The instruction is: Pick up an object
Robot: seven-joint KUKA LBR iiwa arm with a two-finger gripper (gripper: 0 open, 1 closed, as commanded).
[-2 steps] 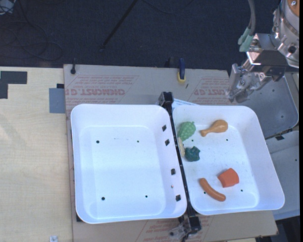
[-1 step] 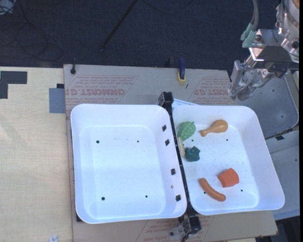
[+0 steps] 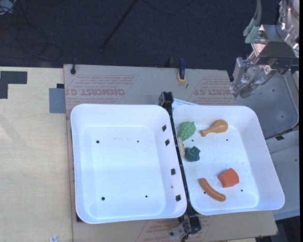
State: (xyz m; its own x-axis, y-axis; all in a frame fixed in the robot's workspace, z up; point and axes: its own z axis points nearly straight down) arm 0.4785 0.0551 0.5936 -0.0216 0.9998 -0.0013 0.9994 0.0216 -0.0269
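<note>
Two shallow white bins (image 3: 86, 116) fill the bench; grey two-finger gripper (image 3: 241, 87) hovers upper right, finger state impossible to tell.

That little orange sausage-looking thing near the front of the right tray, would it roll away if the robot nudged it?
Quite possibly: the sausage looks rounded and smooth, so a sideways push may roll it. Its slight curve might limit that. It looks like a light toy, so it would probably slide easily on the white bin.

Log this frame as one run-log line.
gripper: above right bin's far corner, holding nothing | right bin: drumstick, light green toy, dark green toy, red block, sausage
</note>
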